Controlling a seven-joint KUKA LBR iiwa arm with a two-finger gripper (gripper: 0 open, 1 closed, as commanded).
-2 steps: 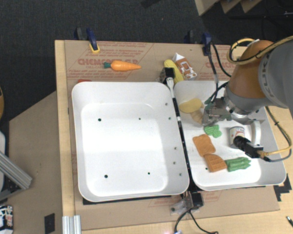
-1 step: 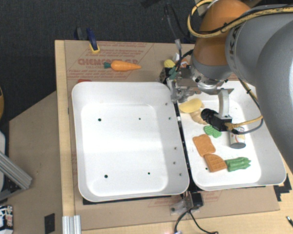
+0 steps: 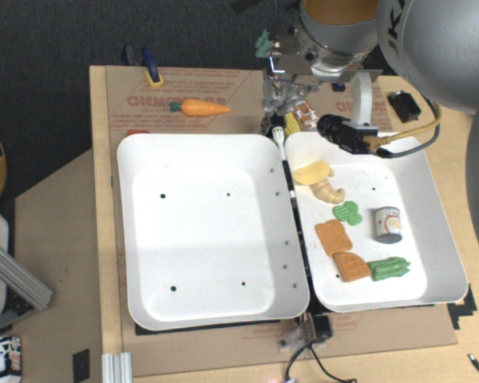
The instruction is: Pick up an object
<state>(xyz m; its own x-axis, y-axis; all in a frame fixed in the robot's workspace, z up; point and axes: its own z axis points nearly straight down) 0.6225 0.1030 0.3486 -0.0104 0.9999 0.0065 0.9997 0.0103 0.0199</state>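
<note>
Since the task names no single object, the likeliest pick is whatever lies closest to the gripper (image 3: 281,112), and that is the yellow piece (image 3: 312,172), a pale, flat, rounded toy food lying at about eleven o'clock in the right bin (image 3: 431,214). It looks thin and smooth, so it may be awkward to pinch. Touching it at its five o'clock is a tan lumpy piece (image 3: 329,191), and beyond that a small green broccoli (image 3: 347,212). Further toward six o'clock lie two brown toast slices (image 3: 333,236), one just beside the other, with a green pepper (image 3: 389,269) touching the lower slice. A small tin can (image 3: 387,223) lies on its side near the bin's middle, at about three o'clock from the broccoli.

The gripper hangs at the far edge of the bins, roughly at twelve o'clock over the seam where they meet, low among cables and a small red-and-white packet (image 3: 304,118). I cannot tell whether it is spread or closed, and I see nothing held in it. I judge the reach to be at its start: the next move calls for travel toward five o'clock, over the yellow piece, then a straight descent.

The left bin (image 3: 144,214) sits alongside. On the surface (image 3: 223,86) beyond it lies an orange carrot (image 3: 199,108).
</note>
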